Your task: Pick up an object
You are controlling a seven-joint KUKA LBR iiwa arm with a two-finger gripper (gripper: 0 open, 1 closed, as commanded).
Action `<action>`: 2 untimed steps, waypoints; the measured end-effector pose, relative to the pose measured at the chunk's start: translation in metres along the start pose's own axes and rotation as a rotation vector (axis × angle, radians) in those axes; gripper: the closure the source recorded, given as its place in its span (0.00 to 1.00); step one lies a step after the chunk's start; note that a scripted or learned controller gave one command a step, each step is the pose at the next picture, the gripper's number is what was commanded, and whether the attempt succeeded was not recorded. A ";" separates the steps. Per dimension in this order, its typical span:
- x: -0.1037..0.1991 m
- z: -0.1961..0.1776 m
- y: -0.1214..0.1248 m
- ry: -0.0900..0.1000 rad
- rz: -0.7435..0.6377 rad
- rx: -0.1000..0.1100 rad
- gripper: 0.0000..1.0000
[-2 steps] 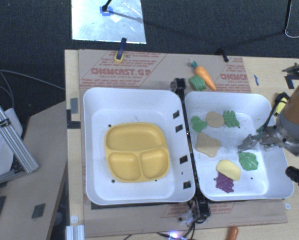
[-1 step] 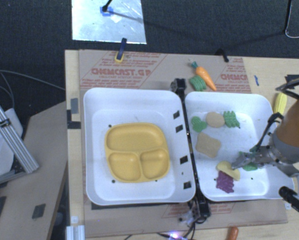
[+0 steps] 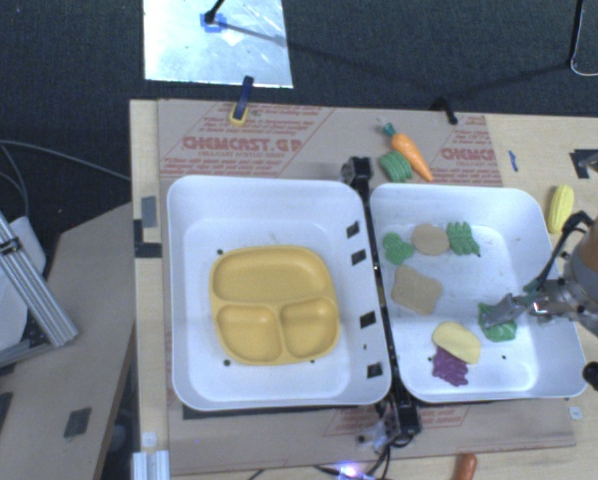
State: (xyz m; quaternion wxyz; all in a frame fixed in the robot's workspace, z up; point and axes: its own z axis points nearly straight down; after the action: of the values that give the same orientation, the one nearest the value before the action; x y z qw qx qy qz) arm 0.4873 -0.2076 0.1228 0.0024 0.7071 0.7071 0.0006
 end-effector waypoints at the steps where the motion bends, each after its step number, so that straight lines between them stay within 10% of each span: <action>1: 0.029 0.037 0.046 0.003 -0.008 0.001 0.00; 2: 0.017 0.038 -0.002 0.002 0.001 0.004 0.00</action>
State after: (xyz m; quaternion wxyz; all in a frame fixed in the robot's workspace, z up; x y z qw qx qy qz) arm 0.4850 -0.1904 0.0846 0.0003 0.7077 0.7065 -0.0002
